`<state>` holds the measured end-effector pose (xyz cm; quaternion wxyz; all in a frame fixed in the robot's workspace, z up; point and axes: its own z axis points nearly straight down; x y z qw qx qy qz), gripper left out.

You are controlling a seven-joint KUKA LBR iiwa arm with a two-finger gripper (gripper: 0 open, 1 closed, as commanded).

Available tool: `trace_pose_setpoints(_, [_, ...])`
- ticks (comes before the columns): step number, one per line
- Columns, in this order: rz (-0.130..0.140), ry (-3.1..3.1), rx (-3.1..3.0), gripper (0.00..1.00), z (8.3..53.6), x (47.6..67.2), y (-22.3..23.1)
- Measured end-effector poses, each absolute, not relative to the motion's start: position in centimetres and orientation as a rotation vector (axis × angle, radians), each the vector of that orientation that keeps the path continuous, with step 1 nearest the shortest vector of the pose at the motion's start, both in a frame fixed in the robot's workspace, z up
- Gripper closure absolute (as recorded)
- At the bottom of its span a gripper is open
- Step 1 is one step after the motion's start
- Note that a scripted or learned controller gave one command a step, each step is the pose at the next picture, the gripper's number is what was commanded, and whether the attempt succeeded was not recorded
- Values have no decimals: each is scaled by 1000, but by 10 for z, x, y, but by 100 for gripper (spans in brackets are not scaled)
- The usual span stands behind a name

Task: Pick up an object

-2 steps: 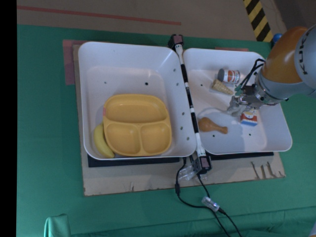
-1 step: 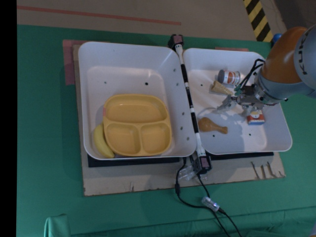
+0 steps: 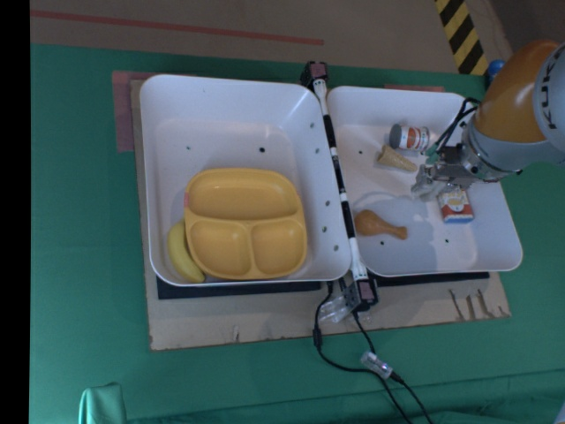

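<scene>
Green bench cover (image 3: 79, 237) — brown floor (image 3: 221, 7), hazard stripes (image 3: 459, 16)

The arm (image 3: 521, 104) gets chopped off by the frame edge at 3 o'clock. The banana (image 3: 183, 254) is half tucked under the yellow tray (image 3: 245, 223). The label on the little box (image 3: 454, 207) is too small to read.

The worktop (image 3: 79, 237) was green, with a brown cardboard sheet (image 3: 247, 325) under two white bins (image 3: 221, 104). In the left bin lay a yellow divided tray (image 3: 245, 223) and a yellow banana (image 3: 182, 254). The right bin (image 3: 494, 246) held a brown drumstick (image 3: 380, 225), a tan cone (image 3: 396, 158), a small jar (image 3: 410, 137) with a red-and-white label, and a red, white and blue carton (image 3: 454, 207). The arm (image 3: 521, 104) was orange and grey. Yellow-and-black stripes (image 3: 457, 16) marked the floor.
</scene>
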<state>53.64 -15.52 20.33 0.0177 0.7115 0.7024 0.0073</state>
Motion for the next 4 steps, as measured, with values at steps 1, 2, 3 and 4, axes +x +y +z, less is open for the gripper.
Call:
trace_pose_setpoints(1, [10,2204,2215,100,188,619,-189])
trace_pose_setpoints(2, [6,2206,2216,0,187,619,-189])
trace_pose_setpoints(3, [12,2188,2206,100,205,622,-192])
trace_pose_setpoints(4, [-91,2249,2269,100,186,678,-198])
